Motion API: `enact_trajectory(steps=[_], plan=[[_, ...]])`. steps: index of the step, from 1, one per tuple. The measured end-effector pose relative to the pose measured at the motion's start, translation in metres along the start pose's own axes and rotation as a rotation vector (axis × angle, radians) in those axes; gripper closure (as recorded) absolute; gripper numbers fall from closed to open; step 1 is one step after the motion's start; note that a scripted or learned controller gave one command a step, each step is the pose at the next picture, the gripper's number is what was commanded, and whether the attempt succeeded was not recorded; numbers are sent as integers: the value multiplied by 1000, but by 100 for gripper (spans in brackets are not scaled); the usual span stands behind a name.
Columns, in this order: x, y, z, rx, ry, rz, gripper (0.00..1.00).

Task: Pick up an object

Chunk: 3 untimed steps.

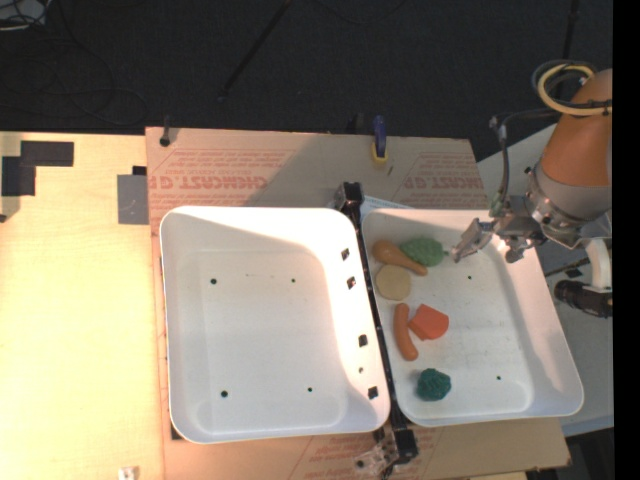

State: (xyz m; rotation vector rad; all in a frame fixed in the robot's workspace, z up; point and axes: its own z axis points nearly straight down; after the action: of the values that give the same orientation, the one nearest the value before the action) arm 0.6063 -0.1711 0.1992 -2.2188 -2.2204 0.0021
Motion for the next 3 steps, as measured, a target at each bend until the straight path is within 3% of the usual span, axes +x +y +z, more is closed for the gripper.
enact_trajectory(steps=[1,2,3], plan=[[40,-82,96,13,7,1,0],[36,-78,81,3,1,6,100],[119,-23,-38,-10,-1,-6,100]])
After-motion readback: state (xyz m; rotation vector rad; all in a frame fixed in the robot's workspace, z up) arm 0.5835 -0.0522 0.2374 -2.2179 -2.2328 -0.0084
